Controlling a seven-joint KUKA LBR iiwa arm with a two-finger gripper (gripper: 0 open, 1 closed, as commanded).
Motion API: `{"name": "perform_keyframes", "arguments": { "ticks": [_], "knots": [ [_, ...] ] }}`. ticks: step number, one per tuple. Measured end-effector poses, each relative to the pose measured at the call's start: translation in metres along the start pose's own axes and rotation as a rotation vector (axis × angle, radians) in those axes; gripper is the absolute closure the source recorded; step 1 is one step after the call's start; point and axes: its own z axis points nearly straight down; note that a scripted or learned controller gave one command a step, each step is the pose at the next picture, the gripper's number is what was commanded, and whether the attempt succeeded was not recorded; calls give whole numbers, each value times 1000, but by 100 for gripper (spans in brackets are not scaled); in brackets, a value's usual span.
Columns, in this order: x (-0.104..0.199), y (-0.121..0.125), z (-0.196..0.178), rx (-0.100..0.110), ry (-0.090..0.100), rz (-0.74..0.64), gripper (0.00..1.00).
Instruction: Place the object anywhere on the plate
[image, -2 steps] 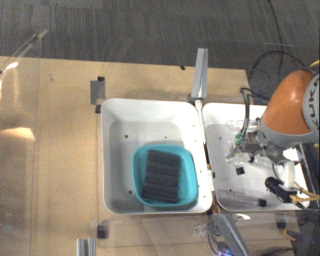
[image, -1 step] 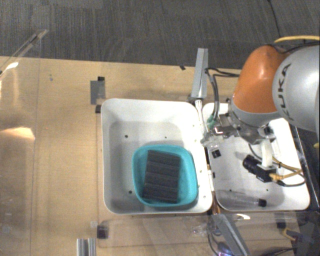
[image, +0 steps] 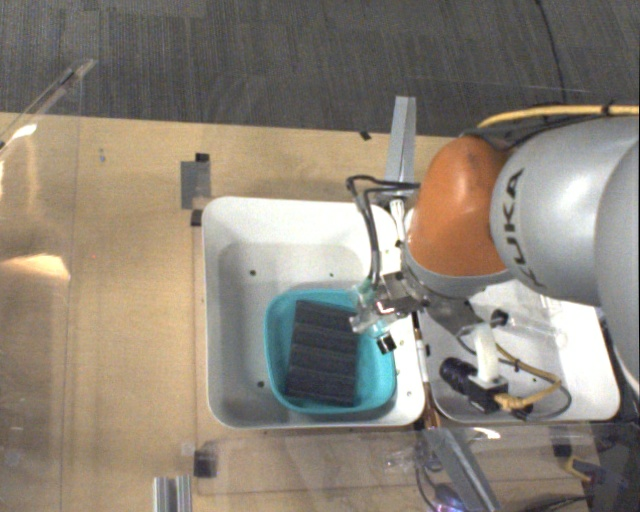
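Gripper hangs at the teal plate's upper right rim, below the arm's orange band, and its fingers are too small and glinting to read, so I cannot tell whether they are spread or closed. Nothing is visibly held between them.

On the plate lies the dark ribbed block, resting flat on the plate's floor with its upper right corner just beside the gripper tip, possibly touching it; contact cannot be settled from this angle. From the gripper the block runs away down and to the left, its long axis tilted slightly off the plate's near-to-far line, its ribs lying across that axis.

Judging by how it lies, the block seems already within the plate's rim, so any coming move turns on whether the gripper is free of that corner.

Part of the plate's right edge is hidden behind the gripper and cabling, and the wrist covers the wall of the left bin beside the plate.
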Motion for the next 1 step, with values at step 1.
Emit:
{"name": "perform_keyframes", "arguments": {
  "ticks": [1],
  "knots": [
    [0, 0, 0, 0, 0, 1, 0]
  ]
}}
